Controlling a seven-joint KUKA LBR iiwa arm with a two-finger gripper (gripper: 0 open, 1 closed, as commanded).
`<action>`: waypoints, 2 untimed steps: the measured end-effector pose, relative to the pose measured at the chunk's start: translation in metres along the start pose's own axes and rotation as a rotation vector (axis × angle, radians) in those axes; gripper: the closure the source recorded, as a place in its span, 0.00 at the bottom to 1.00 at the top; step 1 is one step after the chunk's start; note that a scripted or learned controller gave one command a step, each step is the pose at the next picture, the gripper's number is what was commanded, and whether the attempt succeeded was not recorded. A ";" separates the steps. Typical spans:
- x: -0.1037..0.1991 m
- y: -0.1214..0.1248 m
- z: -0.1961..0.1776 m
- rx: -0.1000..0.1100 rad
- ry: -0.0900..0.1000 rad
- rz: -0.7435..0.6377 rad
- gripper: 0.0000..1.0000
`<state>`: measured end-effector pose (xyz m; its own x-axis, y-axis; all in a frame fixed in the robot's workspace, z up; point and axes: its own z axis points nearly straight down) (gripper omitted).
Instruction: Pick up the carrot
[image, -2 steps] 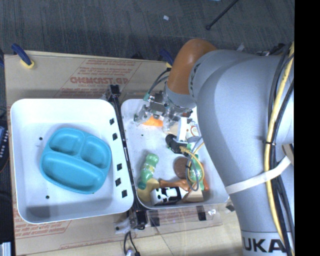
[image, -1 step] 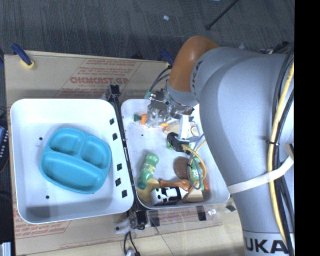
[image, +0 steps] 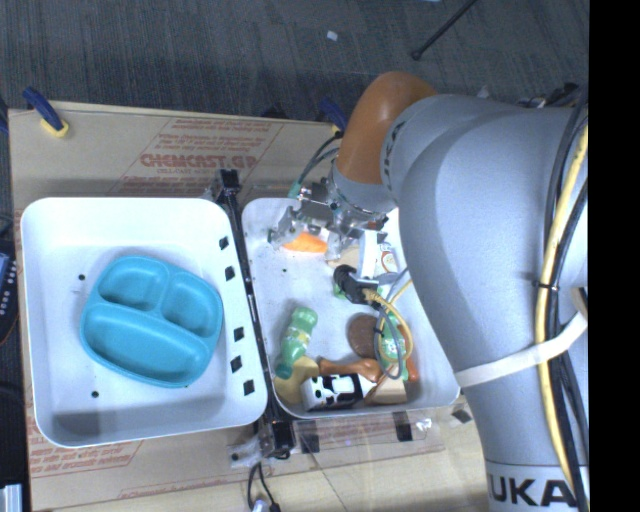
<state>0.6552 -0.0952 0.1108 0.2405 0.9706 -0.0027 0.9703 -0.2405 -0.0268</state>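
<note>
The carrot (image: 303, 242) is a small orange piece lying on the floor of the right bin (image: 262, 300), near its far wall. My gripper (image: 305, 236) reaches down over it from the right. One finger stands to the carrot's left and the other to its right, spread apart, with the carrot low between them. The jaws do not look closed on it. The wrist hides part of the carrot's far side.
The left bin (image: 40, 300) holds a blue divided plate (image: 150, 318). In the near part of the right bin lie a green toy bottle (image: 294, 340), a brown round piece (image: 362, 333) and a black-and-white toy (image: 335, 391). The grey arm covers the bin's right side.
</note>
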 end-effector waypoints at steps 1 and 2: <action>-0.012 0.003 0.019 -0.005 0.003 0.215 0.00; -0.029 0.004 0.019 0.003 0.008 0.438 0.00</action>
<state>0.6512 -0.1242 0.0914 0.6292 0.7773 -0.0067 0.7769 -0.6291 -0.0276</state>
